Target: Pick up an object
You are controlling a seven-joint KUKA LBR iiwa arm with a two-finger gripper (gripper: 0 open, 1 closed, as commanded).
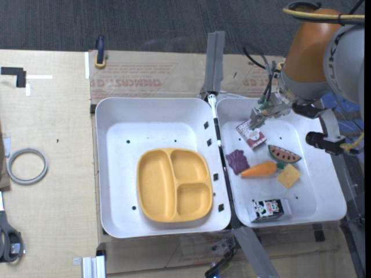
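Observation:
The right bin [324, 210] holds several toy foods: a small pink and white carton [251, 136], purple grapes [236, 160], an orange carrot [259, 169], a watermelon slice [284, 154], a yellow cheese wedge [288, 176] and a black and white milk carton [268, 208]. My gripper [259, 116] reaches in from the upper right and hangs over the bin's far left part. Its tip is right at the upper edge of the pink and white carton. Nothing is seen lifted off the bin floor.
The left bin [116, 155] holds a yellow divided plate [174, 184]. On the bench at left lie a grey tape roll [26, 165] and scissors [10, 242]. A blue clamp [100, 51] sits at the back. A metal divider [214, 68] runs between the bins.

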